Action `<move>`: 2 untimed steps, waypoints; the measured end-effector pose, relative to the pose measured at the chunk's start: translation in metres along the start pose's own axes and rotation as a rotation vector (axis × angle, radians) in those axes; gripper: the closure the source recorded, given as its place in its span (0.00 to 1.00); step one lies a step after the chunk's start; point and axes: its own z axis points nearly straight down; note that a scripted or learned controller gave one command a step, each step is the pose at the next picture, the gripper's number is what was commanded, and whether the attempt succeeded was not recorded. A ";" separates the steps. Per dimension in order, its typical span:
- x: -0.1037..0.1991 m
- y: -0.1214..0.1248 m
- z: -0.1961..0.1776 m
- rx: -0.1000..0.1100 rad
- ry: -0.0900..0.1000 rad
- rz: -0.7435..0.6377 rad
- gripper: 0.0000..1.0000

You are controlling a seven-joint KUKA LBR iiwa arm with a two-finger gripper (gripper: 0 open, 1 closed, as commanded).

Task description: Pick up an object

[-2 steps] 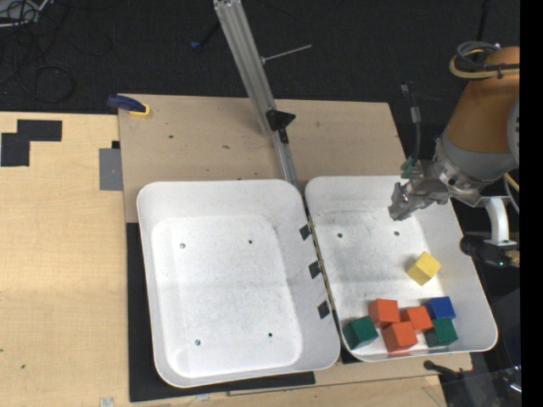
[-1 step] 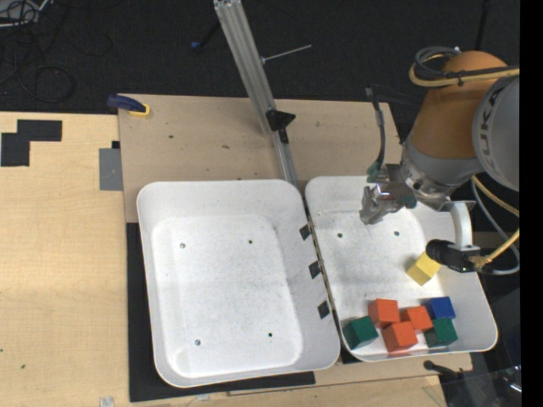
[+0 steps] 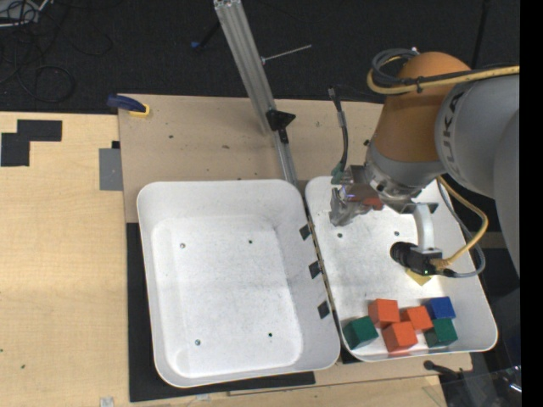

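Gripper (image 3: pixel 344 203) hangs low over the far left part of the right bin (image 3: pixel 373 257), close to that bin's left wall. Whether it is open or closed cannot be told from this angle, and nothing is seen held in it. The grey arm (image 3: pixel 475 134) with its orange band reaches in from the right.

The objects to pick lie clustered in the near right corner of the same bin, well apart from the gripper. Three orange blocks (image 3: pixel 400 336) sit in the middle of the cluster. One green block (image 3: pixel 361 331) lies at its left end, another green block (image 3: pixel 441 335) at its right end, and a blue block (image 3: pixel 439 307) lies just beyond that one. The blocks are packed close, several touching.

The left bin (image 3: pixel 221 186) stands beside the right one on the wooden bench (image 3: pixel 59 227). A metal rail (image 3: pixel 248 53) slants up from between the bins at the far side.
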 end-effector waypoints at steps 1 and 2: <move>0.059 -0.009 0.003 0.002 0.000 0.000 1.00; 0.119 -0.012 -0.014 -0.002 -0.001 -0.001 1.00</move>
